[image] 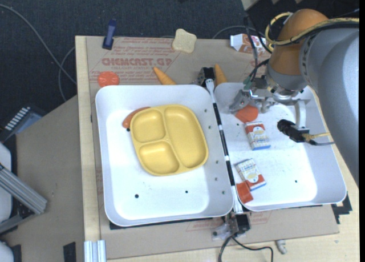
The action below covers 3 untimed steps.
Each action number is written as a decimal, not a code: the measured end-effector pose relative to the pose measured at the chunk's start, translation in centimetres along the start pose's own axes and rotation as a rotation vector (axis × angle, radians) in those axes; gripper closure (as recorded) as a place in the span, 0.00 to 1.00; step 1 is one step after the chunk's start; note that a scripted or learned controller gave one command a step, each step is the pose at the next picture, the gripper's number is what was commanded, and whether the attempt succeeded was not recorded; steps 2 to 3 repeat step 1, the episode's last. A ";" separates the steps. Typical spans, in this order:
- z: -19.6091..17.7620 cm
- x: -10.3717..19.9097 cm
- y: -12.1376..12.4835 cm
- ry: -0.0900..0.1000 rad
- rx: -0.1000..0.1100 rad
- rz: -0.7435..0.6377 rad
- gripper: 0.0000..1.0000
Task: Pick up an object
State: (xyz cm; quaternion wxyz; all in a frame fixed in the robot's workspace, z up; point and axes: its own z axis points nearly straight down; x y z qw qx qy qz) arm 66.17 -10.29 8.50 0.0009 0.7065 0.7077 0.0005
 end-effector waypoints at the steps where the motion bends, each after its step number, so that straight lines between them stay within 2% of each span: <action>1: -1.1 0.0 0.1 -0.002 -0.003 -0.001 1.00; 3: -1.1 0.0 0.1 -0.002 -0.003 -0.001 1.00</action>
